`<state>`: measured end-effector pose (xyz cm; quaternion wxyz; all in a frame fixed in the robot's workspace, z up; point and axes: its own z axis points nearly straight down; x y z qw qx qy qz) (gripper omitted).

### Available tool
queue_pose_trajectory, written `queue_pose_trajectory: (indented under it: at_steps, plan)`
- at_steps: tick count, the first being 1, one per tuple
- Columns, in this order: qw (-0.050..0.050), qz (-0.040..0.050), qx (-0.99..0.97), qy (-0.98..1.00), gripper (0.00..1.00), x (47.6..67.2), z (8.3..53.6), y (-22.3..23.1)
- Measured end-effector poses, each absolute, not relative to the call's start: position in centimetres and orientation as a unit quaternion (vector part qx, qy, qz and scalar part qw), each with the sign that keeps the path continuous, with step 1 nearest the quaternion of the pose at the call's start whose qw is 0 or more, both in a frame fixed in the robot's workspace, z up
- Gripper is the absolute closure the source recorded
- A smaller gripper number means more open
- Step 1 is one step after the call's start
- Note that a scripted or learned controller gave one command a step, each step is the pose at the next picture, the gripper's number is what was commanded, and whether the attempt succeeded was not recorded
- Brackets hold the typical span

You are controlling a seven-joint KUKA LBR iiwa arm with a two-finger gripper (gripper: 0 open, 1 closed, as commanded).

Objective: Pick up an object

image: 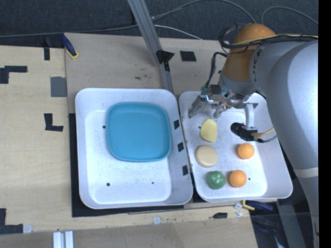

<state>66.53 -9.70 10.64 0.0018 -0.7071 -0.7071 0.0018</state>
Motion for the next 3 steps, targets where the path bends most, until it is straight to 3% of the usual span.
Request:
queue_pose_trajectory:
  at_steps: [1,2,3]
  plan:
    - [0.000,0.0004,-0.707,-0.707,0.00,66.5,8.8,-9.7]
    - [0.000,0.0001,-0.707,-0.707,1.00,66.6,9.9,-9.7]
    - [-0.002,-0.0017,-0.707,-0.707,1.00,66.8,16.2,-9.4]
